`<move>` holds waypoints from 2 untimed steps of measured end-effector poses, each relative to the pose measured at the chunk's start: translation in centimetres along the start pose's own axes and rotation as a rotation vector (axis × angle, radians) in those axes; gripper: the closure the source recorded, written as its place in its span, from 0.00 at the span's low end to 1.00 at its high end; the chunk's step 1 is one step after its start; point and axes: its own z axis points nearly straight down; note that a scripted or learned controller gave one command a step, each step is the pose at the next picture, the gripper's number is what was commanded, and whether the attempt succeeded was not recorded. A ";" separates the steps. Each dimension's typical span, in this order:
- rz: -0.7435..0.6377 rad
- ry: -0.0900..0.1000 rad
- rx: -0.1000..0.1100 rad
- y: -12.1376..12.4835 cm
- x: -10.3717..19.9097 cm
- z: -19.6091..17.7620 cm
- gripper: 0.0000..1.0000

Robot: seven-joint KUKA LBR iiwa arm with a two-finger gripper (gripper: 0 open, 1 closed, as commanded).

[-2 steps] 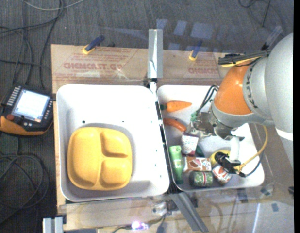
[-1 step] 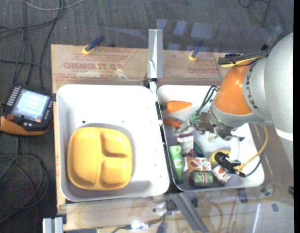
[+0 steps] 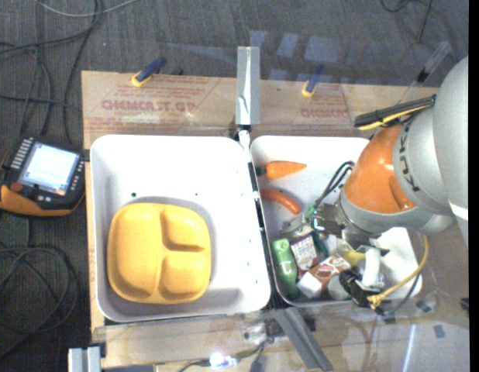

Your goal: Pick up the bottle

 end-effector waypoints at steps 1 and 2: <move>0.261 -0.004 0.020 -0.6 -4.1 -8.6 0.00; 0.254 -0.003 0.021 2.5 4.0 -9.2 0.00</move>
